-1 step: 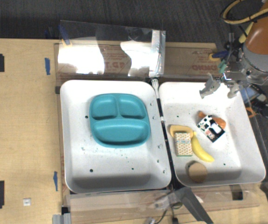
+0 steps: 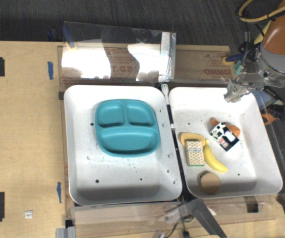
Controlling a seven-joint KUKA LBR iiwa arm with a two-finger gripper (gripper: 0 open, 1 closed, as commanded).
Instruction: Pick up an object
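In the right bin [image 2: 261, 180] lie a yellow banana [image 2: 212, 158], a small patterned card box [image 2: 195, 152], a black-and-white spotted toy with orange parts [image 2: 224, 134], and a round brown disc [image 2: 210, 182] near the front. My gripper [image 2: 235, 94] hangs over the bin's far right corner, above and behind the spotted toy, with nothing seen in it.
The left bin [image 2: 78, 172] holds a blue divided plate [image 2: 127, 127]. A clear plastic sheet [image 2: 117, 58] stands behind the bins. Yellow cables [image 2: 256, 4] and the arm's orange band [image 2: 283, 36] sit at the upper right.
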